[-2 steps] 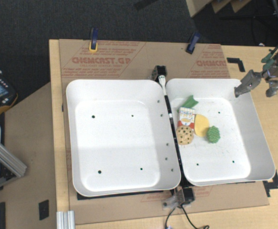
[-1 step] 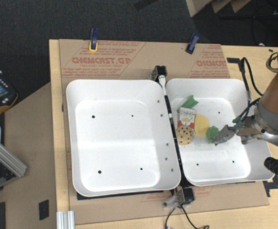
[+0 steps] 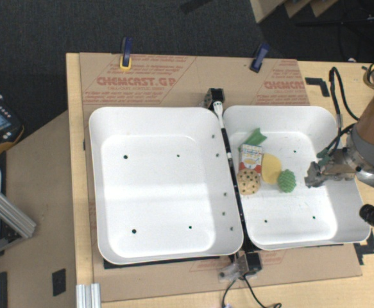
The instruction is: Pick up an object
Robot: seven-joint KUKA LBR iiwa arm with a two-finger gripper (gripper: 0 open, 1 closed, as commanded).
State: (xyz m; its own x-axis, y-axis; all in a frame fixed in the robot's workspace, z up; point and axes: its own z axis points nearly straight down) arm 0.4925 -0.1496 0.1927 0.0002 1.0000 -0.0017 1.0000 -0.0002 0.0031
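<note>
Five small objects lie clustered in the right bin (image 3: 315,226), toward its left wall. A green flat piece (image 3: 256,136) sits farthest from the camera. Just nearer lies a small carton (image 3: 251,156) with a red and white label. A round brown cookie-like item (image 3: 249,181) lies directly near-side of the carton, touching or almost touching it. A yellow object (image 3: 272,169) sits to the right of the carton, and a green bumpy object (image 3: 287,181) lies just right of and slightly nearer than the yellow one.

The gripper (image 3: 316,173) is positioned over the right part of the same bin, to the right of the green bumpy object and apart from it. Whether its fingers are spread or closed cannot be told at this resolution; no object is visible between them. The grey arm (image 3: 371,146) enters from the right edge.

The left bin (image 3: 103,191) adjoins the right bin along a shared edge. Both bins rest on a cardboard sheet (image 3: 142,76) with red lettering, secured by two clamps (image 3: 126,55) at its far edge.
</note>
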